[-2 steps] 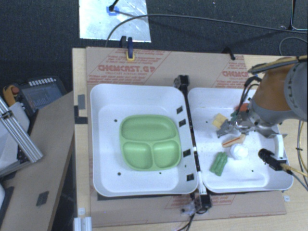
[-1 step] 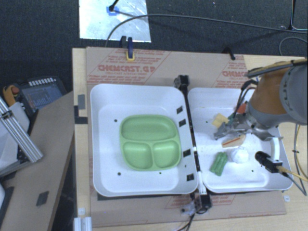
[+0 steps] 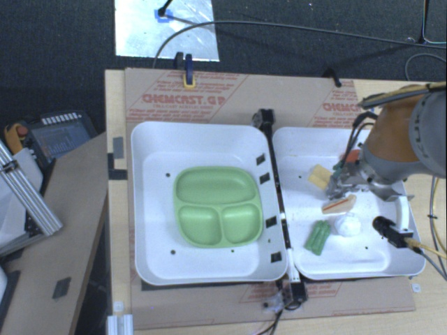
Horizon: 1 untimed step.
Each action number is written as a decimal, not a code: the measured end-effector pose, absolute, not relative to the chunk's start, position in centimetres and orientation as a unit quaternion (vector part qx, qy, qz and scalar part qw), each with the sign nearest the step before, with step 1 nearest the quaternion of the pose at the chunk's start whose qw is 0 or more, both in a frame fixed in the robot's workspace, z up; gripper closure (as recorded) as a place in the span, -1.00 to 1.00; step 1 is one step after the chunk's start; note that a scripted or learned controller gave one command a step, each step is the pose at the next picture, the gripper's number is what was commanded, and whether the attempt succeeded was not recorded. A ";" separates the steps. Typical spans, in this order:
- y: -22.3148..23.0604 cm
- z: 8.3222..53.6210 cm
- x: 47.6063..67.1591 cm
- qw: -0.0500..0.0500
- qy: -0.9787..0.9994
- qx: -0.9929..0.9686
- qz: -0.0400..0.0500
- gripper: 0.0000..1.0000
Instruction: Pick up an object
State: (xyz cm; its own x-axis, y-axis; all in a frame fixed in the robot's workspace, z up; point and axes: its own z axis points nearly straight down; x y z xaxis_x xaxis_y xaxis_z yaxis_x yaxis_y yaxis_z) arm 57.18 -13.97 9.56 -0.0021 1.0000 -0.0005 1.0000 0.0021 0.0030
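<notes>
Objects for the pick lie in the right bin (image 3: 398,257), close under the gripper (image 3: 340,181), which hangs low over the bin floor. In the camera view the arm's grey wrist hides the fingers, so whether the jaws are open or closed cannot be told — and nothing can be seen held between them. By that evidence the pick is not yet done; a grasp and a lift are left.

A pale yellow block (image 3: 320,176) sits just beside the jaws on their far-left side. An orange-and-white piece (image 3: 339,204) lies just below them, a white lump (image 3: 348,223) nearer the camera, and a green piece (image 3: 318,236) beyond that. These sit crowded together — a closing grip may nudge a neighbour. The left bin (image 3: 150,187) holds a green divided tray (image 3: 216,204), well apart from the jaws.
</notes>
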 end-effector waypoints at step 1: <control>-14.0 14.0 56.8 0.002 0.708 0.706 0.001 1.00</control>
State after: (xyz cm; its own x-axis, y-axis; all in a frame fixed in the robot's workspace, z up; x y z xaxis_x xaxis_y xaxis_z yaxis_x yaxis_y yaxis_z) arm 56.81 -14.01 14.02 -0.0021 1.0000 -0.0011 1.0000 0.0021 0.0047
